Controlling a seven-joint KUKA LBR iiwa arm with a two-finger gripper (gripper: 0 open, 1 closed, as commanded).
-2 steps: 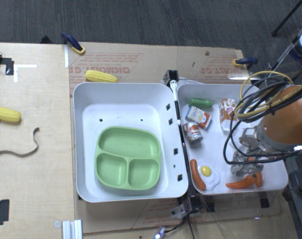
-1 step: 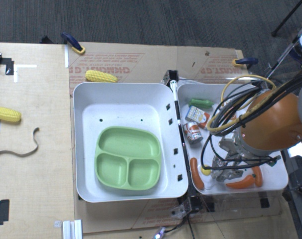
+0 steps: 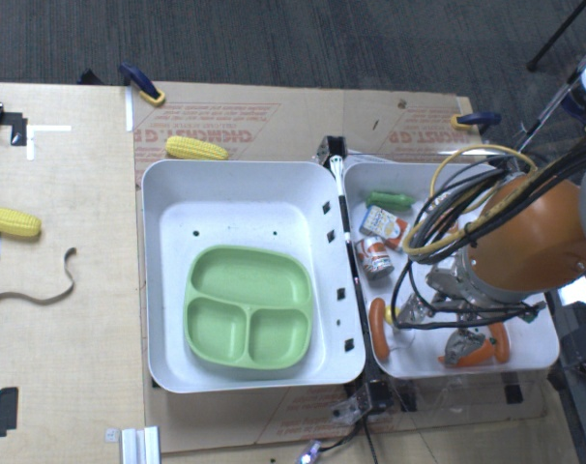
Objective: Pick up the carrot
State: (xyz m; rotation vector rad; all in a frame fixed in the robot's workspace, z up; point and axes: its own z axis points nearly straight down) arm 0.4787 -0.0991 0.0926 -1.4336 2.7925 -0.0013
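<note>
We find the left bin (image 3: pixel 158 288) carrying a smooth, glossy green plate (image 3: pixel 249 305) with three compartments, and corn cobs (image 3: pixel 195 148) lying outside on the bench. In the right bin (image 3: pixel 549 356), a slim orange sausage-like piece (image 3: pixel 377 329) lies at the left wall. The tapered orange carrot (image 3: pixel 483 349) lies at the near edge under the gripper (image 3: pixel 464 344). We judge the grasp step in hand; whether the gripper stands wide or closed we cannot tell, so a firm hold wants confirming before lifting.

camera view: fixed above bench (image 3: pixel 61 288) | looks down at a slant | takes in both white bins (image 3: pixel 162 259) | arm (image 3: pixel 535 235) enters from right
</note>
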